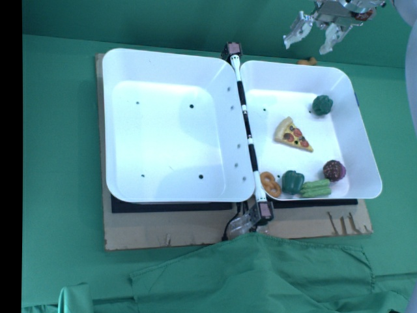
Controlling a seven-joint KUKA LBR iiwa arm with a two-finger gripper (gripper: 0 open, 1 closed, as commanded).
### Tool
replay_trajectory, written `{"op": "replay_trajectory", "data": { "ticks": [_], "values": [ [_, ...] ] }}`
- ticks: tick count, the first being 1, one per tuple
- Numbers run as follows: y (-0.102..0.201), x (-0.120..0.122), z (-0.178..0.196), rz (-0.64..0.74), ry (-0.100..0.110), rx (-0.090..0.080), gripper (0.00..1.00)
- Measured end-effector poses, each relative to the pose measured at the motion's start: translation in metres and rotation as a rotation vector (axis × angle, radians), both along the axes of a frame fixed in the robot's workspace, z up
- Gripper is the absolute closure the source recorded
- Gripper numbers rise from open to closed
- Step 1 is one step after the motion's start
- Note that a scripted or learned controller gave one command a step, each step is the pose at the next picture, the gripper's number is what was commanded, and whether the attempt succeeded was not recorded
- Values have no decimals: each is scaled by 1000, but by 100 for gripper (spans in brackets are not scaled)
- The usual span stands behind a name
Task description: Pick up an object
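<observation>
Camera view: two bins (111, 64), five toys (292, 134)

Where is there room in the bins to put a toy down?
The left bin has lots of bare floor. In the right bin, there is room at the back left, between the divider and the pizza. Its front edge is crowded: pretzel, pepper, pickle, berry.

Gripper (314, 39) hangs above the far edge of the right bin (365, 155), fingers spread apart, nothing between them. In that bin: pizza slice (293, 134) mid, dark green lump (322, 104) far right, pretzel (270, 184), green pepper (292, 181), green pod (316, 188) and dark red ball (334, 170) along the near wall. Left bin (114, 109) sits beside it, on green cloth (58, 142).
</observation>
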State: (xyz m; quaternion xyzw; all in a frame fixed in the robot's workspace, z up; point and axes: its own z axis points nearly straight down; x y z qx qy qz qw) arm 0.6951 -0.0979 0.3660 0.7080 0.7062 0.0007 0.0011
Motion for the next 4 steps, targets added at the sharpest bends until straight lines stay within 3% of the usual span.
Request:
{"op": "replay_trajectory", "data": {
  "ticks": [1,2,3,4],
  "values": [
    [-43,-53,29,-5,-1,-1,0],
    [-53,-105,-59,-5,10,1,0],
    [-34,-70,-155,1,7,0,0],
    [-8,-90,-182,0,-12,-8,0]
  ]
}}
